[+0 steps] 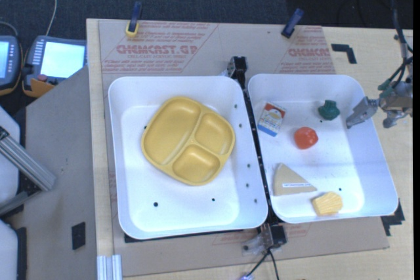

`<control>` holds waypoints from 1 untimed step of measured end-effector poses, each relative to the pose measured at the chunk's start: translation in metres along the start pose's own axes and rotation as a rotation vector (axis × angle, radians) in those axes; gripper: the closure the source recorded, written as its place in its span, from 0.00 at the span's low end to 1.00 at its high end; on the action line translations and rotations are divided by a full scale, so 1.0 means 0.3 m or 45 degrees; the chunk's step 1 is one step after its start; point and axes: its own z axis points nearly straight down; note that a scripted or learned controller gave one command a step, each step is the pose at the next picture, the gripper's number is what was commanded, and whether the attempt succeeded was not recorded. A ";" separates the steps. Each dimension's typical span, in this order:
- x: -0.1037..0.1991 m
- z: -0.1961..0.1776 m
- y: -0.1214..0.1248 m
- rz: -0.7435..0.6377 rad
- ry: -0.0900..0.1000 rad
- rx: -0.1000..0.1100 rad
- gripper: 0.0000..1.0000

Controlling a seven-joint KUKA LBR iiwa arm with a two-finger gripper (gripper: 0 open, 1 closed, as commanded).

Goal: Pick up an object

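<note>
Grey end effector (367,113) of mine sits at the right bin's (377,167) far right rim, above the wall; can't tell its state. Right bin: green piece (329,110) near me, red tomato (305,138), small carton (270,119), cheese wedge (293,180), yellow chunk (327,204). None touched. Left bin (131,200) on desk (164,42): yellow divided plate (188,140).

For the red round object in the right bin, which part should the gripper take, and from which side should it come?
Probably straight from above, closing across the middle of the red round object. It looks rounded, so no side seems better, and it lies apart from the small carton and the green object, leaving finger room. The gripper sits near the right bin's right rim.
</note>
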 end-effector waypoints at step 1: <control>0.001 -0.019 0.008 -0.004 -0.004 -0.014 0.00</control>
